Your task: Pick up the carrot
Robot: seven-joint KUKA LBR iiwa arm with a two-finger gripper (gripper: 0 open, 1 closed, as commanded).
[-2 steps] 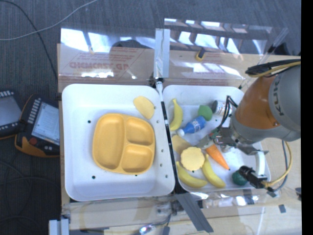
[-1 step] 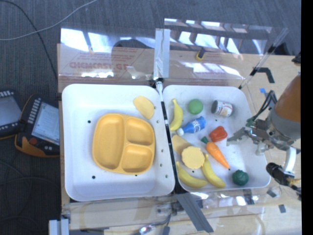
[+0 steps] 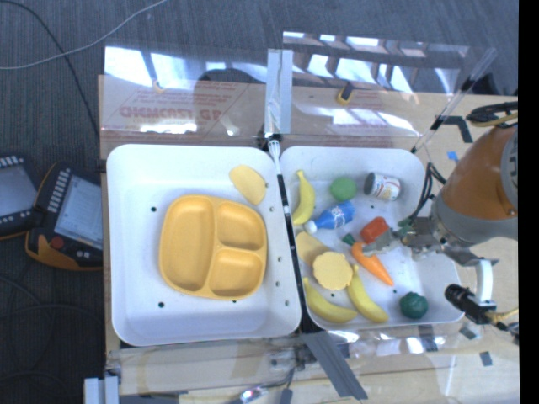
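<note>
The carrot [image 3: 373,264] is a short orange piece lying at a slant on the floor of the right bin [image 3: 413,162], near its middle. My gripper [image 3: 394,237] hangs over the right half of that bin, just above and to the right of the carrot's upper end. It sits close to a red-orange piece [image 3: 374,228]. The grey wrist and the orange band [image 3: 480,183] reach in from the right. Nothing is visibly held.
The right bin also holds bananas [image 3: 303,197] [image 3: 367,298], a green ball [image 3: 343,188], a small jar [image 3: 383,186], a blue bottle [image 3: 335,217], a yellow disc [image 3: 332,270] and a dark green piece [image 3: 413,305]. The left bin [image 3: 135,183] holds a yellow divided plate [image 3: 212,247] and a pale yellow piece [image 3: 248,183].
</note>
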